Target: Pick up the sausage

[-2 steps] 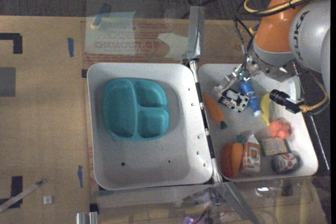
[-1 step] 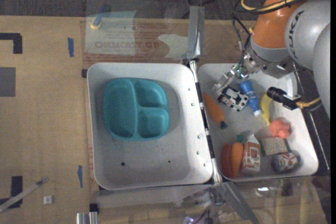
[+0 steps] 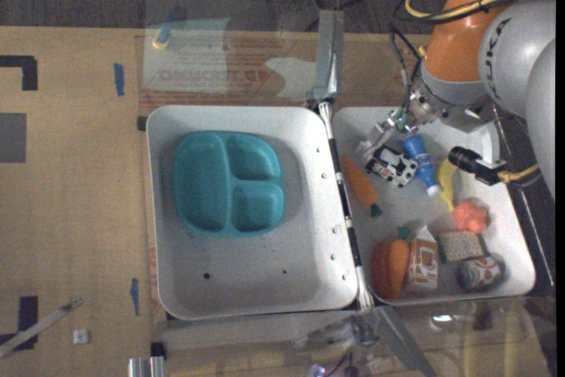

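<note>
I take the sausage (image 3: pixel 358 180) to be the slim orange-red piece with the dark tip, lying at a slant against the left wall of the right bin (image 3: pixel 523 278), though at this size it could pass for a carrot. The gripper (image 3: pixel 393 163) hangs low over the bin's upper middle, just beside that piece on its right. From this slant I cannot tell whether the pincer is spread or pressed together, and I see nothing pinched in it.

My worries from here are these. The blue bottle (image 3: pixel 422 162) sits just beside the gripper on the other side, with a yellow piece (image 3: pixel 446 182) next to it, so a descent slightly off could close on the bottle or knock it away. The sausage lies close to the wall, so I judge there is little room on that side, and the pincer may strike the rim or push the piece flat against the wall. It looks round and smooth, so a pinch near the tapered end could squeeze it out sideways
</note>
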Robot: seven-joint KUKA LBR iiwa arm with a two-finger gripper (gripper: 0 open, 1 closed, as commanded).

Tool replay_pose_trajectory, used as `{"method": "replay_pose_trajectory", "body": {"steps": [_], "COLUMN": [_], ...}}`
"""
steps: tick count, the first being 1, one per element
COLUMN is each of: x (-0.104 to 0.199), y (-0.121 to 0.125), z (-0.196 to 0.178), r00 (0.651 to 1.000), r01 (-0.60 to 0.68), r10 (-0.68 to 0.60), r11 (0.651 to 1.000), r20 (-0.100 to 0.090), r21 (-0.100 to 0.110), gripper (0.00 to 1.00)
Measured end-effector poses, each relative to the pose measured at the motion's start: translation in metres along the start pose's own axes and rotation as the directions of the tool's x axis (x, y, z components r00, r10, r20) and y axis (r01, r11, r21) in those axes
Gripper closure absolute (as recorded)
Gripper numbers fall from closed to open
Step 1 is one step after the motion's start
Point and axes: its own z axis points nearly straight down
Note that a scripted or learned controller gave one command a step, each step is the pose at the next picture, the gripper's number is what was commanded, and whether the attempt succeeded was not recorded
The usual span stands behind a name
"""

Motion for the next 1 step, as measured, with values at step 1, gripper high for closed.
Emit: {"method": "replay_pose_trajectory", "body": {"steps": [1], "x": [0.0001], "y": [-0.0001], "z": [0.0003], "r00": [1.0], "r01": [0.0], "r10": [0.0], "r11": [1.0], "r20": [0.0], "r21": [0.0], "gripper": [0.0]}}
